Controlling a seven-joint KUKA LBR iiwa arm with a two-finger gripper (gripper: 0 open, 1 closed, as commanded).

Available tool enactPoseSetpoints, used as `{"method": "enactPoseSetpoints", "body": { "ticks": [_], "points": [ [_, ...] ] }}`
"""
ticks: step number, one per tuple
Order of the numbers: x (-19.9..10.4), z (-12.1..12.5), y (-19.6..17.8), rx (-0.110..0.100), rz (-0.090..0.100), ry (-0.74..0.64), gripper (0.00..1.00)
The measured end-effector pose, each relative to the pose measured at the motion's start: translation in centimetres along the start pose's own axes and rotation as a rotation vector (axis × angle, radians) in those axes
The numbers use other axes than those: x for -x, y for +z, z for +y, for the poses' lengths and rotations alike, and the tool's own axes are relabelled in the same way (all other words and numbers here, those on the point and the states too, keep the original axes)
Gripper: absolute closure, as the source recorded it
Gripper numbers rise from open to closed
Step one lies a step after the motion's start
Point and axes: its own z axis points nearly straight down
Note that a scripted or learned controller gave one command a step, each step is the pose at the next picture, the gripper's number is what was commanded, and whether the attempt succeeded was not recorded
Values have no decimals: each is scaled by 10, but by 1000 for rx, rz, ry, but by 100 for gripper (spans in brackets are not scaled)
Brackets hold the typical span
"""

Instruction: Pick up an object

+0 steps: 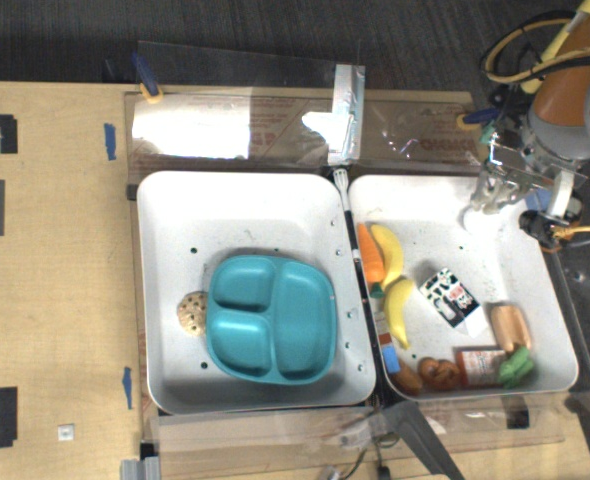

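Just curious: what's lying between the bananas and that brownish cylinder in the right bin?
In the camera view, a small black-and-white box lies between the bananas and the cylinder, on the bin's white floor.

Two white bins touching side by side: left bin (155, 268), right bin (535, 258). Both sit on a light wood bench (55, 268). Clear plastic sheet (235, 128) lies flat behind them, with a silver tape strip (347, 113) over its join. Black corner marks (3, 133) and blue tape tabs (109, 140) on the wood, left side. Dark carpet (275, 8) beyond.
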Motion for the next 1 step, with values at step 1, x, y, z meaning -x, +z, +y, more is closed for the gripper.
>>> {"method": "enactPoseSetpoints", "body": {
  "ticks": [1],
  "points": [
    [19, 11, -94, 21, 2, 5, 100]
  ]
}}
